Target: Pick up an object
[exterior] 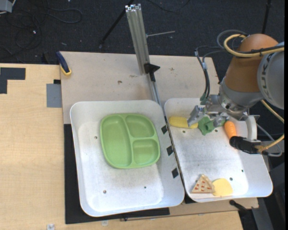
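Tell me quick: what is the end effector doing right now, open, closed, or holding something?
End effector: low over the far end of the right bin, beside a yellow piece and a green piece; open or closed cannot be told.

Dark carpet floor (62, 13) up top with black cables (48, 8) snaking around; light wood bench panel (24, 147) on the left; an aluminium post (138, 37) stands behind the bins.

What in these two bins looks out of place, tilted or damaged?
Nothing looks spilled or broken. The green divided plate lies flat in the left bin, turned a little against the bin's edges. In the right bin, the pizza slice and a yellow piece touch near the front edge.
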{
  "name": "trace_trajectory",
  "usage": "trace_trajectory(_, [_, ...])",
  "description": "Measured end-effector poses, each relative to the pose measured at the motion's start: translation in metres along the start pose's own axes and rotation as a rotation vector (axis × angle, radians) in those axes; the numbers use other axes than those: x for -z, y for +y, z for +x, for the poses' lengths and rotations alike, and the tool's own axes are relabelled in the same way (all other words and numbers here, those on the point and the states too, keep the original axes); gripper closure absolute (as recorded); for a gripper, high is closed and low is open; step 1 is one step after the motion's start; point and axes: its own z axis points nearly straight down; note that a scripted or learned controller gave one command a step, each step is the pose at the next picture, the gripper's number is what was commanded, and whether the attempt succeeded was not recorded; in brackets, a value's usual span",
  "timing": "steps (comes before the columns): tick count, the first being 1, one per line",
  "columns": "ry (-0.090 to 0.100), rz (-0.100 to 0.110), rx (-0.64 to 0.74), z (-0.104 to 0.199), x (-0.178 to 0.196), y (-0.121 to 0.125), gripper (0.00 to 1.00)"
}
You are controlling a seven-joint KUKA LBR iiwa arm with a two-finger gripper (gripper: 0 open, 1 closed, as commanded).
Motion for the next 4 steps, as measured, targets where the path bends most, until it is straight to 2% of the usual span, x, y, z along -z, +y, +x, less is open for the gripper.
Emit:
trace_trajectory(2, [0.001, 0.007, -0.001, -0.001, -0.098, -0.005, 0.0])
trace_trajectory(3, [0.001, 0.004, -0.005, -0.002, -0.085, -0.005, 1.0])
trace_trajectory(4, [0.0, -0.004, 0.001, 0.006, -0.027, 0.0, 1.0])
